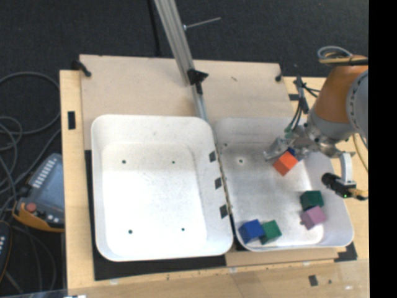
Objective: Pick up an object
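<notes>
Over the right bin (335, 234), the gripper (284, 156) appears to pinch an orange block (286, 163) between its fingers, seemingly lifted, so the pick looks mostly done, with other blocks lying nearer that bin's front rim.

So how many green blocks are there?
2. One green block sits at the right bin's near edge, touching a blue block. The other green block sits farther right, just above a purple block. The arm could hide more.
</notes>
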